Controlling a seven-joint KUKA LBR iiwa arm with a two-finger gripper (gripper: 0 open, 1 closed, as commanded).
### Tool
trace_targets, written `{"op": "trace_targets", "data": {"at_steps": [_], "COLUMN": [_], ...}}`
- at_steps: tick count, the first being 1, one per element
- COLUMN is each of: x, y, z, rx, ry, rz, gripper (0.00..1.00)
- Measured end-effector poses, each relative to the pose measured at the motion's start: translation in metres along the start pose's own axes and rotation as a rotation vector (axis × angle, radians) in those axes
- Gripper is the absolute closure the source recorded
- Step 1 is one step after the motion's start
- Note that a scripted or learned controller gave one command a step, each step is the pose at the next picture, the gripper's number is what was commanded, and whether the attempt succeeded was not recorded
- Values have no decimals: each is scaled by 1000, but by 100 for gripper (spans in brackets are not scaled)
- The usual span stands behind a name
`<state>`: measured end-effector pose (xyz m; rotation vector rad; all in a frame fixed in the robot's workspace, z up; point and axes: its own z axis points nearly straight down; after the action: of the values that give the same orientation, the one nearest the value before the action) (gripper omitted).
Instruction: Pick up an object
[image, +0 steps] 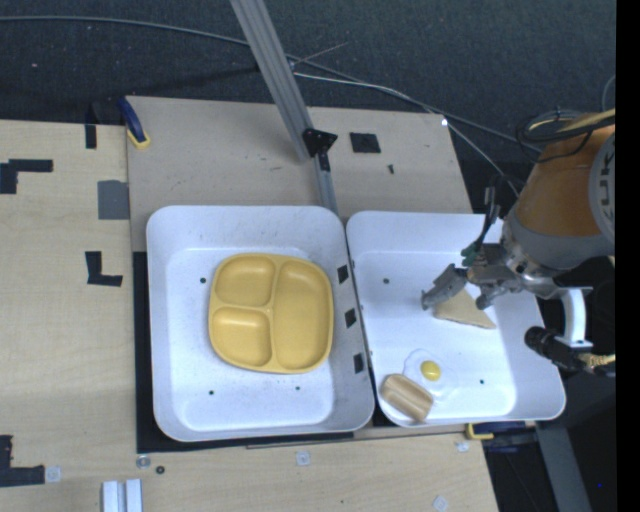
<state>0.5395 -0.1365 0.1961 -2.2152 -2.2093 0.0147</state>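
Tan wedge (468, 313), looks like a toy bread or cheese slice, lies flat in the right bin (400, 235), toward its right edge, about mid-height. Gripper (462, 290) is right on top of it: one dark finger (438, 293) angles down-left past the wedge's upper-left tip, the other sits over the wedge's upper right side. Fingers look spread, but the finger bodies cover the wedge's top edge, so can't tell whether the tips actually pinch it or just rest on/above it; contact unclear too. Grey wrist and orange band of the arm (565, 195) come in from the right, cut off by the frame edge; they hide the bin's upper right corner. Near the front edge of the same bin: a white fried egg with yellow yolk (428, 371), and just beside it, at the front left corner, a brown bread roll (406, 396) that overlaps the bin rim; whether it touches the egg is hard to say. Left bin (180, 240) holds a yellow divided plate (271, 312), three compartments, roughly centred, flat. Small dark clips (351, 318) sit along the seam between the bins, too small to identify. A grey metal pole (283, 80) runs from the top edge down to the rear of the seam; thin cables trail across the dark floor behind.
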Motion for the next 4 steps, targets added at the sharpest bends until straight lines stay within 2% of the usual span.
{"op": "trace_targets", "data": {"at_steps": [1,2,3,4], "x": [0,-2,1,1], "y": [3,3,-5,-4], "z": [-8,36,98,110], "rx": [-14,-10,-9,-16], "ry": [-2,-3,-2,-4], "rz": [-4,-3,-3,-3], "gripper": [0,0,0,0]}}
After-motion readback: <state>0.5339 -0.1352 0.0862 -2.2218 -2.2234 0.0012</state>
